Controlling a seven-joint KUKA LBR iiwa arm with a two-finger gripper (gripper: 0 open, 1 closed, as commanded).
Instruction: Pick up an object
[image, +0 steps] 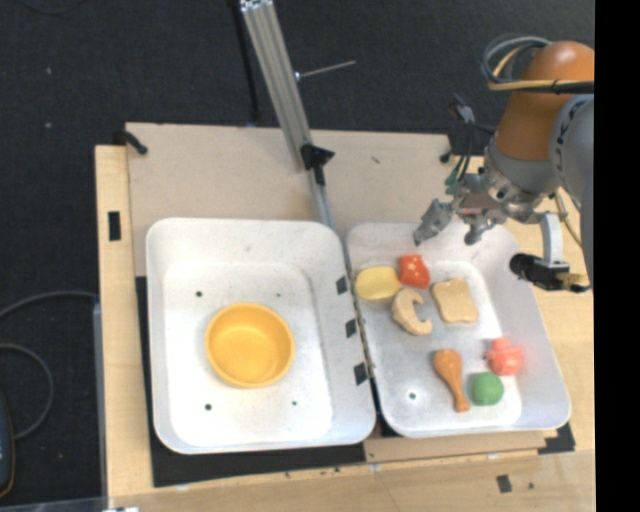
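From my seat I have two shallow white bins side by side on the bench. The left bin (180, 300) holds a single yellow bowl (250, 345), sitting upright a little below the middle of its floor. The right bin (530, 400) carries all the small pieces: a pale yellow round piece (377, 284) hard against the bin's left wall, a red-orange piece (413, 270) just beside it on the right, a tan curved piece (411, 313) below those two, and a tan toast-like slab (456, 301) next to it toward the middle. Lower down lies an orange drumstick shape (451, 377), its thin end pointing to the near edge, with a green ball (487, 389) just to its right and a pink-red piece (505, 357) touching or nearly touching the ball from above. The arm (535, 110) comes in from the right, and the gripper (453, 225) hangs over the far edge of the right bin, above and beyond the red-orange piece and the slab. I see its two fingers (430, 222) spread apart, with nothing between them and no contact with any piece that I can make out.
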